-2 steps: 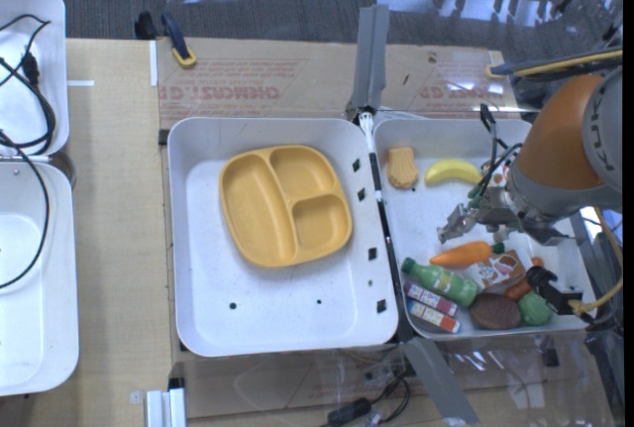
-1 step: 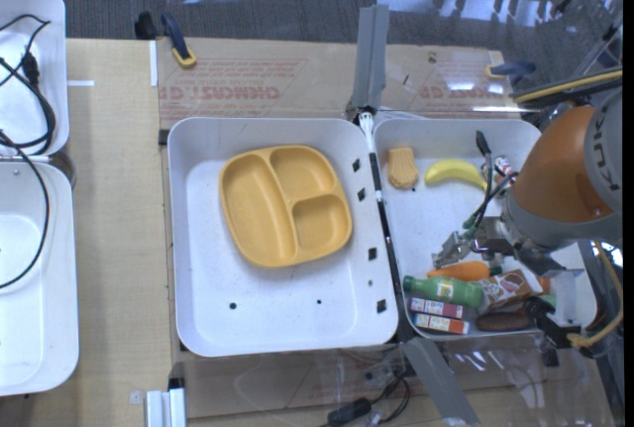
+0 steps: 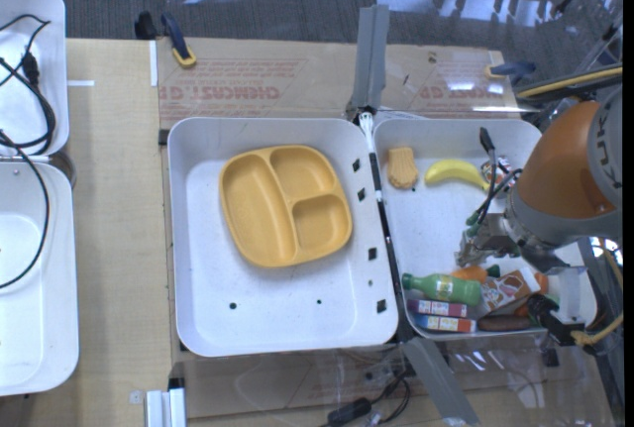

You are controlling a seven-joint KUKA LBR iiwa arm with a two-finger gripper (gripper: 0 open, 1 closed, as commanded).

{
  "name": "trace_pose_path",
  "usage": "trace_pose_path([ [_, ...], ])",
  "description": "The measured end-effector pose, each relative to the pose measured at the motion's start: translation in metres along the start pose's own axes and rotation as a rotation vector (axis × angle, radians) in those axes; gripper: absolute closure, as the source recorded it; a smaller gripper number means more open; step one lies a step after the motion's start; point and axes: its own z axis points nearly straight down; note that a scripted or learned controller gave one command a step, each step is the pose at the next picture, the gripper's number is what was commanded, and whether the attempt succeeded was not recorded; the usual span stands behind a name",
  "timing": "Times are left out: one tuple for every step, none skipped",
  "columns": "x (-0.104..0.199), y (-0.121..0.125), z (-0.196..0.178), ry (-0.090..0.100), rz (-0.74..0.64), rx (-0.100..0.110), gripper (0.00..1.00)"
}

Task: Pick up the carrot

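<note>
One orange carrot (image 3: 474, 271) (mostly hidden) beside green bottle (image 3: 443, 288)

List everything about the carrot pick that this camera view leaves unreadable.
- Gripper: the arm's own wrist covers it from above; its contact with the carrot is unreadable.
- Carrot: a small orange sliver shows beside the green bottle; the rest sits under the gripper.
- Flat packets at the right bin's front: labels too small to read.
</note>
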Motion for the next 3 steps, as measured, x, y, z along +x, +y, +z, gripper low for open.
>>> trace_pose_path([
  [0.057, -0.014, -0.091, 0.000, -0.010, 0.001, 1.00],
  [0.057, -0.014, -0.091, 0.000, -0.009, 0.002, 0.00],
  [0.011, 0.015, 0.009, 0.000, -0.171, 0.003, 0.00],
])
